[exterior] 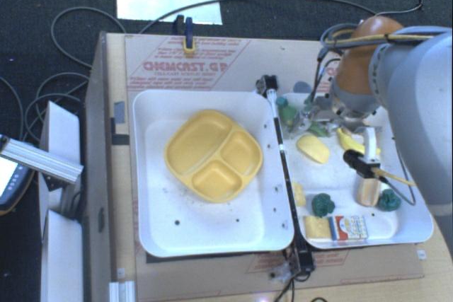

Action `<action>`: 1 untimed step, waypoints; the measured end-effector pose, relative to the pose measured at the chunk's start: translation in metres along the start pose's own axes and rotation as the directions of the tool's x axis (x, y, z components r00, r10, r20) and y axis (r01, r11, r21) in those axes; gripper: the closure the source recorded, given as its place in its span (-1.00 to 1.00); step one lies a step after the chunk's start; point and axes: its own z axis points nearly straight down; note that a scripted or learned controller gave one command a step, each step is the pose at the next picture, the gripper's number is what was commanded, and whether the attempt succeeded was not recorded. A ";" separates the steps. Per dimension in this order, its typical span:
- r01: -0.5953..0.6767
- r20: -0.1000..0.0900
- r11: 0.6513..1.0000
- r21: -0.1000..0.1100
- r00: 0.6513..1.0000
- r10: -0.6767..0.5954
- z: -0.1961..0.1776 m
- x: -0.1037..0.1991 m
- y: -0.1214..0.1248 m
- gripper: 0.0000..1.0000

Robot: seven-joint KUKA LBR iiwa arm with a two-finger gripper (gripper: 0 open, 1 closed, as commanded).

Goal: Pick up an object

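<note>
While the claw (309, 117) hangs low over the right bin (414, 226) beside a yellow lemon-shaped toy (313, 148), I cannot tell its state.

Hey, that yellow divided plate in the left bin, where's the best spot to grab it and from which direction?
Probably the raised outer rim of the yellow divided plate, coming straight down from above. It lies flat in the left bin with bare floor all around, so one jaw can drop outside the rim and the other into a compartment.

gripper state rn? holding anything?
Gripper: cannot be told. It is low over the far end of the right bin, among small items, with the arm blocking the view.
</note>
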 end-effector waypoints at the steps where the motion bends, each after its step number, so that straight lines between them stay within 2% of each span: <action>1: -0.002 0.001 1.000 0.001 1.000 0.002 0.000 -0.004 -0.008 -1.00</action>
